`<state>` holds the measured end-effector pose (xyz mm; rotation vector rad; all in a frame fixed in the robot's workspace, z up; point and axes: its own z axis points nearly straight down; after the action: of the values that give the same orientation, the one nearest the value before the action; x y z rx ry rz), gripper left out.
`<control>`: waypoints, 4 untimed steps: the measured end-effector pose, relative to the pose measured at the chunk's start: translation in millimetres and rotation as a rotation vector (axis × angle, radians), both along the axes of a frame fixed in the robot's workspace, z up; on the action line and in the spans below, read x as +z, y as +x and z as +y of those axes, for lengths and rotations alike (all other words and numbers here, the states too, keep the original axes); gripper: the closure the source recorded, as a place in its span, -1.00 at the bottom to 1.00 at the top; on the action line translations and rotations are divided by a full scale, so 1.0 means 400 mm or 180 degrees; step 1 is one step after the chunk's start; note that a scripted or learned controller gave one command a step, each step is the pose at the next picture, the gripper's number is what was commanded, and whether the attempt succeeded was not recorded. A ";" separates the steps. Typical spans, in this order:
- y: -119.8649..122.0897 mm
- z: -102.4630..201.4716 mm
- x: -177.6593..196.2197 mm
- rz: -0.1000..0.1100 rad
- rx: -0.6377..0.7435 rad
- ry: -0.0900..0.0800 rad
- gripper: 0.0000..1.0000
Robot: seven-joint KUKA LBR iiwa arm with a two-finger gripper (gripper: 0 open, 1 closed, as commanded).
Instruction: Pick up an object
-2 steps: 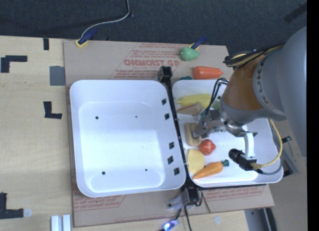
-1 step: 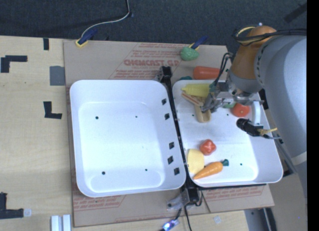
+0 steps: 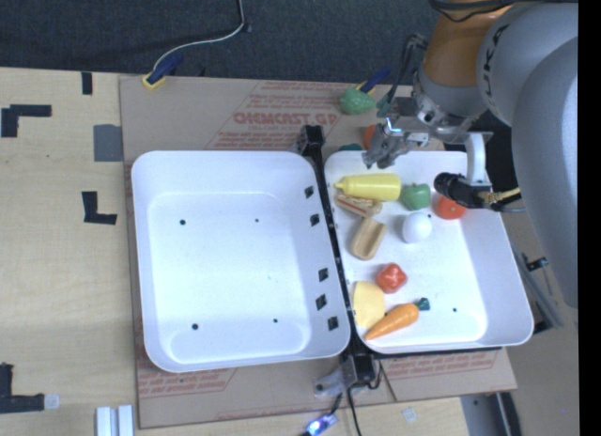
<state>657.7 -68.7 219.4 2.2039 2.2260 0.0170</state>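
Note:
The right bin (image 3: 488, 274) holds toy foods: a yellow bottle (image 3: 368, 186), a green piece (image 3: 415, 195), a red piece (image 3: 449, 207), a white egg (image 3: 416, 228), two bread-like pieces (image 3: 365, 237), a red pepper (image 3: 392, 277), a yellow wedge (image 3: 368, 305) and an orange carrot (image 3: 394, 319). My gripper (image 3: 383, 150) hangs over the bin's far left corner, just above the yellow bottle. I see nothing between its fingers.
The left bin (image 3: 225, 256) stands beside the right one, with a black clip row (image 3: 324, 265) between them. A green toy (image 3: 357, 101) lies on the cardboard behind the bins. A cable (image 3: 202, 44) runs across the dark mat at the back.

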 end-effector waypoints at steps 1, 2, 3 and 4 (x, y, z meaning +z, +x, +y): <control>-0.094 0.226 0.453 -0.0010 0.0004 0.0006 1.00; -0.115 0.221 0.778 -0.0009 -0.0022 -0.0003 1.00; -0.301 0.254 0.793 0.0043 -0.0020 0.0001 1.00; -0.424 0.302 0.739 0.0057 -0.0023 -0.0004 1.00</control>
<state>488.2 52.3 515.2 2.2203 2.2266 -0.0043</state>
